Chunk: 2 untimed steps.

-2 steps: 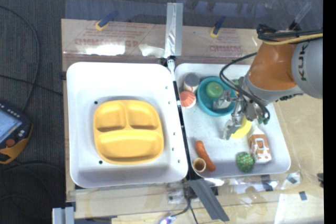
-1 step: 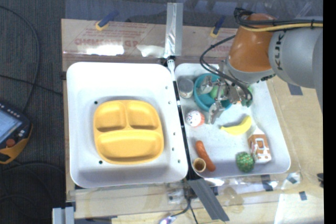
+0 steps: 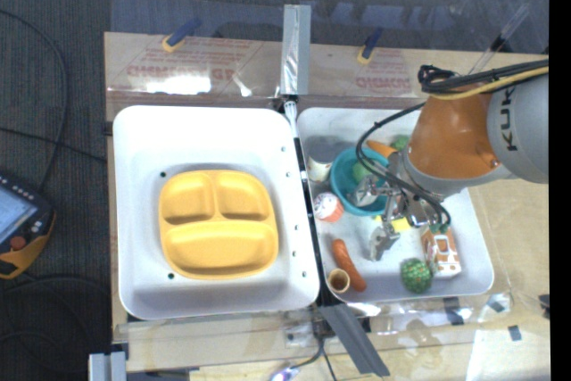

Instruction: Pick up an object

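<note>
Objects crowd the right bin (image 3: 473, 277), so my jaws hang low above its middle. Their state: cannot tell.

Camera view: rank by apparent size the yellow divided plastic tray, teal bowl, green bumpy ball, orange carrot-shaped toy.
1. Yellow divided plastic tray, by far.
2. Teal bowl, partly hidden by the arm.
3. Orange carrot-shaped toy and green bumpy ball: too alike to rank.

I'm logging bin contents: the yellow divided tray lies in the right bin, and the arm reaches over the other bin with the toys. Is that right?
Not quite. The yellow divided tray lies in the left bin, not the right. As the camera view shows, the arm reaches over the right bin, where the toys are.
</note>
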Each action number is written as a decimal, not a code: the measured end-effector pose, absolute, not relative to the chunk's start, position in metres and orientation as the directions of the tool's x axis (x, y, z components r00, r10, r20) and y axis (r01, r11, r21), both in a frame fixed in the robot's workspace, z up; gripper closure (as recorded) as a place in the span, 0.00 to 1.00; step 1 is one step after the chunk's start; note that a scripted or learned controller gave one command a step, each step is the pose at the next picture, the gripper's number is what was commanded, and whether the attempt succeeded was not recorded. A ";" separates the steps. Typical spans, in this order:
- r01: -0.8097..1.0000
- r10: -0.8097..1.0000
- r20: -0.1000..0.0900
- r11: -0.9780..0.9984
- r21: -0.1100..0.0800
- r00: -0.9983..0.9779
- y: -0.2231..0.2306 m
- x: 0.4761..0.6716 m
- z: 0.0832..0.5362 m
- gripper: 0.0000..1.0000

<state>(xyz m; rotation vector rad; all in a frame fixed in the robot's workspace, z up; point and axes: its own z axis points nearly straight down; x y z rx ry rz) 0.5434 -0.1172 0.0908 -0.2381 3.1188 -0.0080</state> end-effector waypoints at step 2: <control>0.176 0.176 0.001 0.984 0.000 -0.984 -0.145 0.596 0.129 1.00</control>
